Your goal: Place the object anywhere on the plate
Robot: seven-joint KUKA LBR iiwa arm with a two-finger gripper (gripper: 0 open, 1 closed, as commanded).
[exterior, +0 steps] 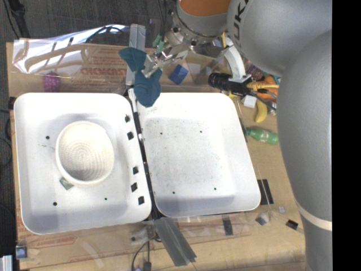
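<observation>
Camera view showed the gripper [153, 62] with its fingers clamped on a limp teal cloth [142, 78], which hung crumpled over the far end of the seam between the two bins. The arm [271, 33] carried the letters "KUKA" on its grey shell. The plate [84, 152], white and ribbed, sat in the left bin [34, 208], well apart from the cloth. The right bin [192, 157] lay beneath the arm. Beyond it were a blue block [178, 74], a banana [260, 113] and a green bottle [263, 135].
</observation>
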